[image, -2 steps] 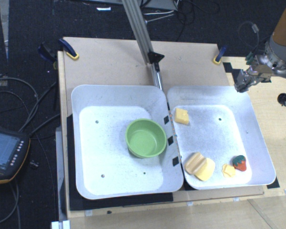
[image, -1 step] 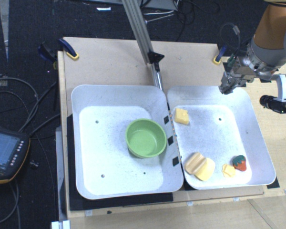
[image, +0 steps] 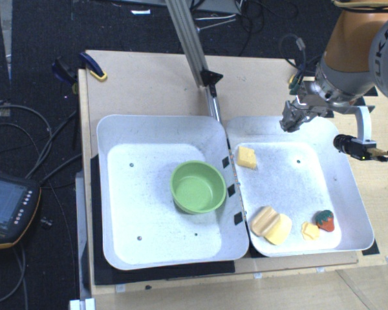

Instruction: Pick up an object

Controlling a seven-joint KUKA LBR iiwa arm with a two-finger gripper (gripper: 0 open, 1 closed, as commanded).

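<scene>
My gripper (image: 291, 123) hangs above the far rim of the right bin (image: 349, 173), with no object near it. In that bin a yellow block (image: 246, 157) lies near the far left corner. Two pale yellow pieces (image: 271, 225) sit together at the near left. A small yellow piece (image: 310, 231) and a red-and-green strawberry-like toy (image: 324, 220) rest at the near right. A green bowl (image: 198, 186) stands upright in the left bin (image: 123, 192), toward its right side.
A slanted metal pole (image: 191, 41) runs from the top of the view down to the gap between the bins. A black fitting (image: 352, 145) sticks out by the right bin's right rim. A tablet-like pendant (image: 6, 208) and cables lie left of the bench.
</scene>
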